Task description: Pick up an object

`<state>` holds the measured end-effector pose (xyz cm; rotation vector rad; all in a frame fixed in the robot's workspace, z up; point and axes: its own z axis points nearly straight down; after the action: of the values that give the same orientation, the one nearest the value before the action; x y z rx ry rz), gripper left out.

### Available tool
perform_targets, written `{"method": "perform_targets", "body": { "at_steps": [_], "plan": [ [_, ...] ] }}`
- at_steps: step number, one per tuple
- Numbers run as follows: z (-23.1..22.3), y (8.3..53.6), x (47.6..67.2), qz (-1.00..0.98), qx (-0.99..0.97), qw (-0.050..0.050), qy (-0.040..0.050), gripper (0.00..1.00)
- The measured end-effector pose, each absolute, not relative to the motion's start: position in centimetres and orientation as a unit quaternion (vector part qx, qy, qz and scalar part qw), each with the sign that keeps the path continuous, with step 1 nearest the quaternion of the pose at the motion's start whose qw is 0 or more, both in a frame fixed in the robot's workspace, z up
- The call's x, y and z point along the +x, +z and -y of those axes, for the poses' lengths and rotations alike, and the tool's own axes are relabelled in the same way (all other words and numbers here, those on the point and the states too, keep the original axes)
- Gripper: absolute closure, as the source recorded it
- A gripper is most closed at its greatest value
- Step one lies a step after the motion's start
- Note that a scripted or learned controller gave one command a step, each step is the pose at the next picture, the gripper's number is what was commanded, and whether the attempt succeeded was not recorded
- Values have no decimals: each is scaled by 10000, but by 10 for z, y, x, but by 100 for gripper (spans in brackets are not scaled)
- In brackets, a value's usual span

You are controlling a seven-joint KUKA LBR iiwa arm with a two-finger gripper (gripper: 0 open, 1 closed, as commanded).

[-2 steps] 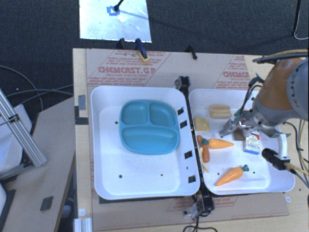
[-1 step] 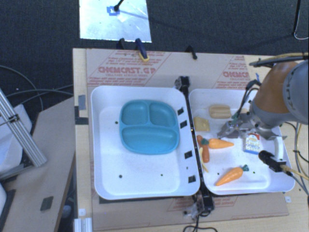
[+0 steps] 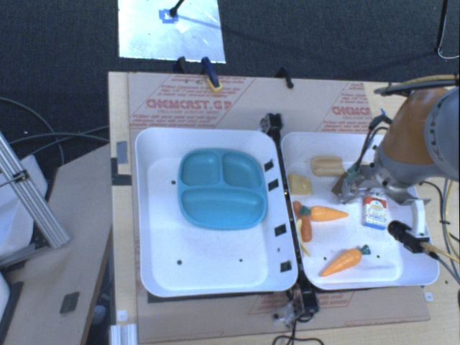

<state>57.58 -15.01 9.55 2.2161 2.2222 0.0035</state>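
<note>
Over the right bin (image 3: 431,268) the gripper (image 3: 348,187) hung low between bread (image 3: 327,166) and carrot (image 3: 325,213) — jaw state unclear — so it probably needed centring over one before closing.

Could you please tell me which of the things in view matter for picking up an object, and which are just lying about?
For the job:
pincer
two toy carrots
small carton
tan bread-like piece
pale yellow wedge
right bin

Lying about:
blue divided plate
left bin
blue clamp
</note>
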Motion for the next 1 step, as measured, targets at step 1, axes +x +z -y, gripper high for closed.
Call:
{"method": "perform_targets", "body": {
  "at_steps": [1],
  "plan": [
    [145,140,576,-7089,7053,21,16,100]
  ]
}}
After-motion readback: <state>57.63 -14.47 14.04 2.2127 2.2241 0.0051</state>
